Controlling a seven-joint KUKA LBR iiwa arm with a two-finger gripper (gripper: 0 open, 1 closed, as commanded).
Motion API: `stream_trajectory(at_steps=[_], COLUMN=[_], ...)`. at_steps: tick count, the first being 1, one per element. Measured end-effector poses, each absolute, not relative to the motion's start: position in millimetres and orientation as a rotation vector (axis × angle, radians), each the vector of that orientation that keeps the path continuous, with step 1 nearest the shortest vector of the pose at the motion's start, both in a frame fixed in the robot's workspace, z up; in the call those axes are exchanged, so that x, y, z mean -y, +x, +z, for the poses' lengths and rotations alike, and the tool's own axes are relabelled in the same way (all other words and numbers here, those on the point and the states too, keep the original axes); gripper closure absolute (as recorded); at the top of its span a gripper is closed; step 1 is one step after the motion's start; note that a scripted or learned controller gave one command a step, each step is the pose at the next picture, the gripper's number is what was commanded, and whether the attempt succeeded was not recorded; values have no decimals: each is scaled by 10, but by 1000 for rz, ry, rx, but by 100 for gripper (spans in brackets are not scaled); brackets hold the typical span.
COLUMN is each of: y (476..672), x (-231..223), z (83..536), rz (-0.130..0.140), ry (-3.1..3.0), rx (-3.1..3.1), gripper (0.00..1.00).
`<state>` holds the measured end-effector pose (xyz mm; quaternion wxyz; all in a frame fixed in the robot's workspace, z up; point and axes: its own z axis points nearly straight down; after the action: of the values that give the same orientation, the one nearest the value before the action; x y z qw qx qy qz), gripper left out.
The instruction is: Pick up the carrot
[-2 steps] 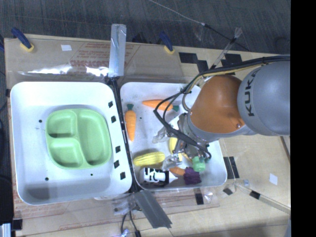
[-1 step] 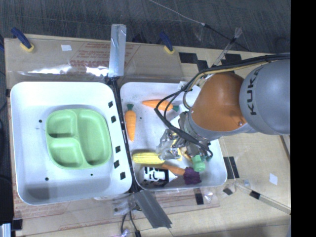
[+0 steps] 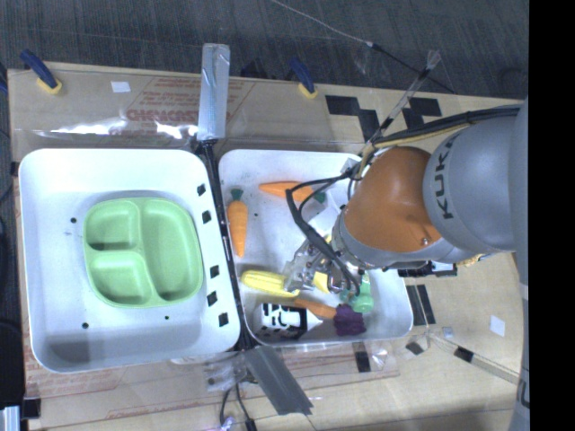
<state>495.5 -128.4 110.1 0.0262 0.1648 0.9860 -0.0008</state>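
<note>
The carrot (image 3: 237, 226) lies lengthwise in the right bin (image 3: 269, 164), hard against that bin's left wall, its green top pointing to the far rim. Nothing is touching it.

There are other orange pieces in the same bin: one (image 3: 280, 188) lies crosswise near the far wall, and another (image 3: 314, 308) lies near the front wall, beside a purple thing (image 3: 349, 320). A corn cob (image 3: 268, 283) sits between the carrot and that front piece, and a black-and-white block (image 3: 283, 319) rests against the front wall. The left bin (image 3: 36, 178) holds a green tray (image 3: 144, 250).

The arm (image 3: 422, 209) leans over the right side of the right bin. Its tool (image 3: 316, 272) is low in the clutter, just right of the corn cob and well apart from the carrot. I can't tell how the tool is set; cables and metal blur together there, and I see nothing clearly caught in it.

So I'd judge the job is at the reaching step, with the carrot not yet taken. If the carrot by the left wall is the one wanted, the tool needs to lift clear of the corn, cross towards that wall, and come down astride the carrot's width. The wall crowds one side, so there is little room for error.
</note>
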Motion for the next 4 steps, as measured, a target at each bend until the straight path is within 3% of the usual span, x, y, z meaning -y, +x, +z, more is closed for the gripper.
stream_trajectory(at_steps=[1,2,3,4], y=[4902,4886,4900,4765], x=[1274,1260,1145,1140], z=[1007,1089,1101,1362], rz=[-3,0,0,0], ry=[511,500,1309,1949], rx=[-3065,-3077,-2856,-2467], gripper=[0,100,100,100])
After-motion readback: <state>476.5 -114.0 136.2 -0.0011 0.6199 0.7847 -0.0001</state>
